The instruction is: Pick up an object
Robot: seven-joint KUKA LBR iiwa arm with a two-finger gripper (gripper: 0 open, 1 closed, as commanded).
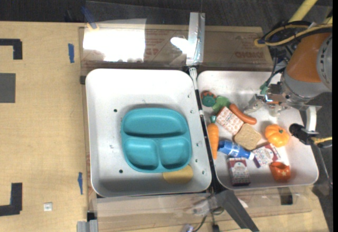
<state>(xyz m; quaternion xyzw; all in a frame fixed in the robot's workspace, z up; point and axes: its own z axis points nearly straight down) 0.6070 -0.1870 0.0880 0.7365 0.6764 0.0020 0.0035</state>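
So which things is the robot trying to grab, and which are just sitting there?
For the job:
- tool
- toy carrot
- hot dog
- cracker
- orange pumpkin
- red tomato

Just lying about:
- teal divided plate
- yellow piece beside that plate
- blue tape on the bench

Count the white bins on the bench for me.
2. The left bin holds a teal divided tray and a yellowish piece; the right bin holds the pile of toy food.
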